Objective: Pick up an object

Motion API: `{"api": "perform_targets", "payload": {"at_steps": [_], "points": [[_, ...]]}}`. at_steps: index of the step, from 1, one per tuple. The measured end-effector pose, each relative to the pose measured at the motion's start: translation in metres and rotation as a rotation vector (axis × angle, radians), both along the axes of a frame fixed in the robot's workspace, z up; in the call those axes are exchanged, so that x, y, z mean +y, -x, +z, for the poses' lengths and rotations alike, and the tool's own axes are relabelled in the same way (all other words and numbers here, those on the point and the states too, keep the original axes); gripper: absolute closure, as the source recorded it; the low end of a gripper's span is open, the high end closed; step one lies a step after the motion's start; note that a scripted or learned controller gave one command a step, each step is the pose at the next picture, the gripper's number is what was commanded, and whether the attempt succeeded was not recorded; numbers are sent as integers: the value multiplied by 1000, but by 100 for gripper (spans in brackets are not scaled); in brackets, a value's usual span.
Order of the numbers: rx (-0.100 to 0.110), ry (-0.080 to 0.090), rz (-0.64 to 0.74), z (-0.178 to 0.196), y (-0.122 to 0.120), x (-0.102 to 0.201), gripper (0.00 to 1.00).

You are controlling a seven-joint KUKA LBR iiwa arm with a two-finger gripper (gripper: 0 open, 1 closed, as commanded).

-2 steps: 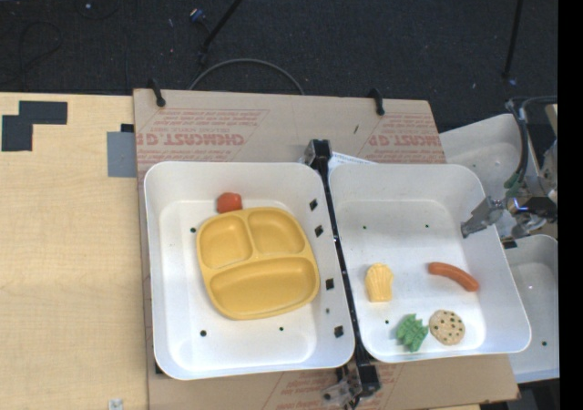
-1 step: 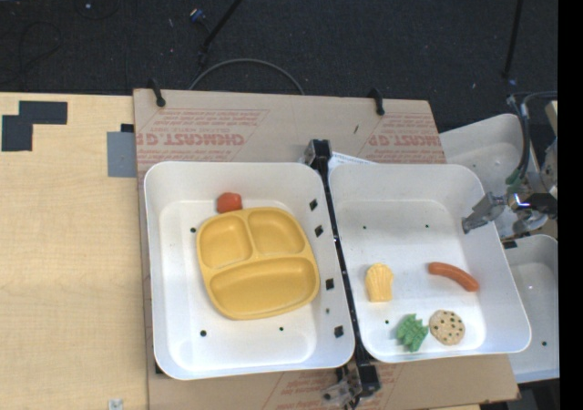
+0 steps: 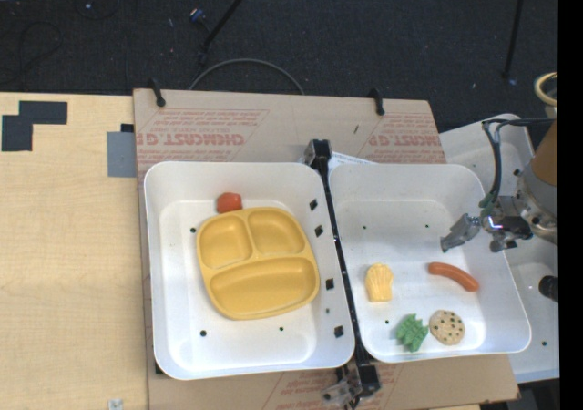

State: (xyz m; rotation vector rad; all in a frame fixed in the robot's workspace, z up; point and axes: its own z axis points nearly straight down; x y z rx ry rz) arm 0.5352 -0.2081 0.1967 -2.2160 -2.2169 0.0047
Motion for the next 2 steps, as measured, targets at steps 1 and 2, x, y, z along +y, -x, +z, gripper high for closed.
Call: {"api": "perform_targets", "payload": {"at_steps": [1, 2], "points": [[-3, 1, -1, -43, -2, 5, 0], [-1, 0, -1, -105, 5, 5, 0]]}}
